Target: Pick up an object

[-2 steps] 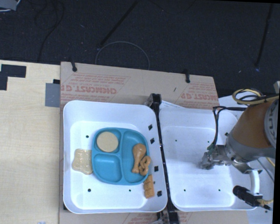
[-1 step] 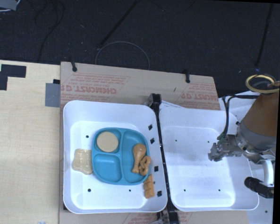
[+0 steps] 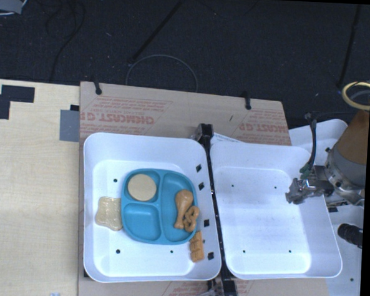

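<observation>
Since the gripper [image 3: 297, 192] hangs at the right bin's [image 3: 272, 256] far edge, its jaw state unreadable, bring it across to the left bin's [image 3: 100, 151] drumstick [image 3: 182, 206] on the blue tray [image 3: 144, 223].

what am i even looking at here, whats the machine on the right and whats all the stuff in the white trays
One camera looks down at a slant on a bench with two shallow white bins. The machine at the right is a robot arm; its end effector hovers at the right bin's edge, holding nothing visible. In the left bin sits a blue divided plate with a round tan disc and toy chicken drumstick on it. A pale toy bread slice lies beside the plate, another tan piece below it.
</observation>
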Controlling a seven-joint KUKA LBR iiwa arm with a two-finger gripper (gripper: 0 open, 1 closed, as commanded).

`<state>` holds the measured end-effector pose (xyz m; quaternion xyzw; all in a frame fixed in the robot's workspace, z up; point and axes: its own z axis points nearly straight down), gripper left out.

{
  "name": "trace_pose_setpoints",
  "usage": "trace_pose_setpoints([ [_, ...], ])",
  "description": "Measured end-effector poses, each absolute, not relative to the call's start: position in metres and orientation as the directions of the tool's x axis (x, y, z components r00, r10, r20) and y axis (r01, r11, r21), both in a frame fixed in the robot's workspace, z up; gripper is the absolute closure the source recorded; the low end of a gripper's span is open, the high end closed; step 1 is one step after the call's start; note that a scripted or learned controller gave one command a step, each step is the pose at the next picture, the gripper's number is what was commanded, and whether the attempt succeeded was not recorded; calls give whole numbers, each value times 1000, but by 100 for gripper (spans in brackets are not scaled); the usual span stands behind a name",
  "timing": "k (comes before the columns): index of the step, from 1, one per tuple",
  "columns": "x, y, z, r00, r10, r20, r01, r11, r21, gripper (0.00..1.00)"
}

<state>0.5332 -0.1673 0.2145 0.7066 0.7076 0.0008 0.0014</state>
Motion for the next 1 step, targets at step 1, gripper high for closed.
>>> trace_pose_setpoints([
  [1,530,-124,220,-4,1000,3,1000,4,-3,100],
])
